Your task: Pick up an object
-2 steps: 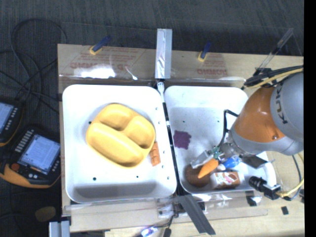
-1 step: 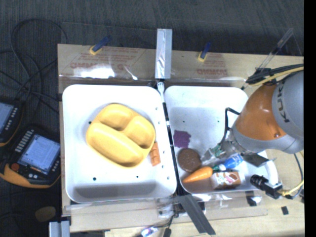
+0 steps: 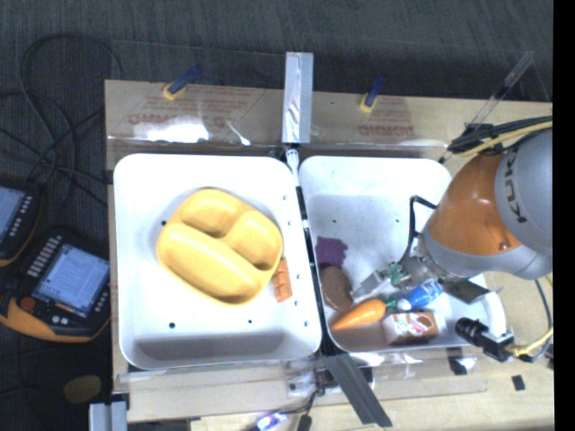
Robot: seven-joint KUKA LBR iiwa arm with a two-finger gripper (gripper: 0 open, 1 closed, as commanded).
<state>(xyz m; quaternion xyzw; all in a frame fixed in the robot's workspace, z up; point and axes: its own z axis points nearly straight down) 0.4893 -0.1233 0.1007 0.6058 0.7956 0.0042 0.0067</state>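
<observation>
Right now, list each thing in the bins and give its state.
Yellow tray: lying in the left bin, tilted.
Orange block: beside the tray, near the divider.
Purple piece: lying in the right bin.
Brown piece: lying flat.
Carrot: on its side.
Small carton: on its side.
Gripper: low over the clutter.
</observation>
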